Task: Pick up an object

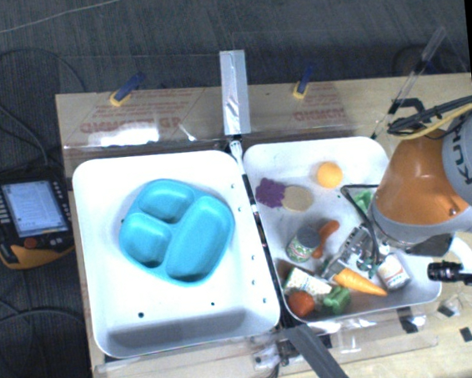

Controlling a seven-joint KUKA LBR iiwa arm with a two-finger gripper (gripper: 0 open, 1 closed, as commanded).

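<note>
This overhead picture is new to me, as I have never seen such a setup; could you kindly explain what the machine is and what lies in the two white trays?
The camera is fixed above a wooden bench and looks down at a slant. The grey and orange shape at the right is a robot arm, moved by a program and meant to pick up an object. Its gripper, a two-finger hand, is low among the things in the right bin; I cannot tell whether it grips anything.

The left bin holds a blue divided dish. The right bin holds small toy-like items: an orange ball, a purple grape bunch, a tan disc, a carrot, a small can, and others crowded together that are harder to name. The black and orange device left of the bench looks like the robot's handheld control panel.
</note>
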